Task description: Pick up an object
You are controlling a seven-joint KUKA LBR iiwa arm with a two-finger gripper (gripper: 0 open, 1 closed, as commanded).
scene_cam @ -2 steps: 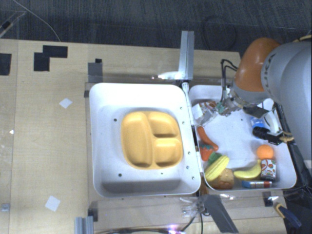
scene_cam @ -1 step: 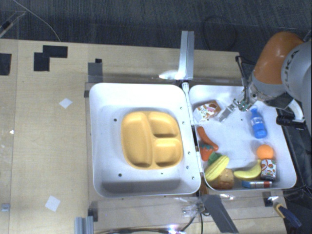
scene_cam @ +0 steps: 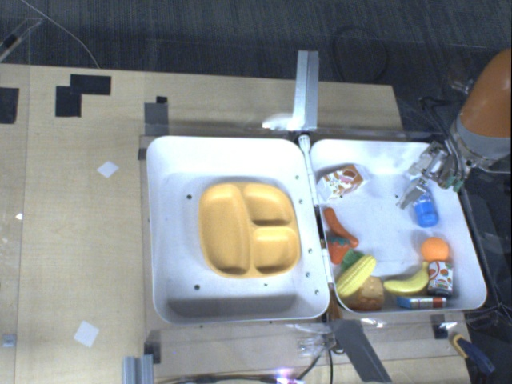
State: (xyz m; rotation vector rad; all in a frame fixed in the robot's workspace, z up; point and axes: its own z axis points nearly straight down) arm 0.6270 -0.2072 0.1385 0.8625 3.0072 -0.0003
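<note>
Metal two-finger claw (scene_cam: 418, 184), fingers parted and holding nothing, poised just above the small blue plastic bottle (scene_cam: 426, 212) at the right bin's (scene_cam: 376, 154) far right. Risk: fingertips may nudge the rounded bottle, rolling it toward the orange ball (scene_cam: 436, 249).

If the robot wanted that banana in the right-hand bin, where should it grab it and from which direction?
Probably across the middle of the banana, coming straight down from above. It lies flat on the bin floor, curved, with its middle the most exposed stretch. Its left end sits near the corn cob and its right end by the small can, so the ends look crowded. The hand is near the blue bottle now.
</note>
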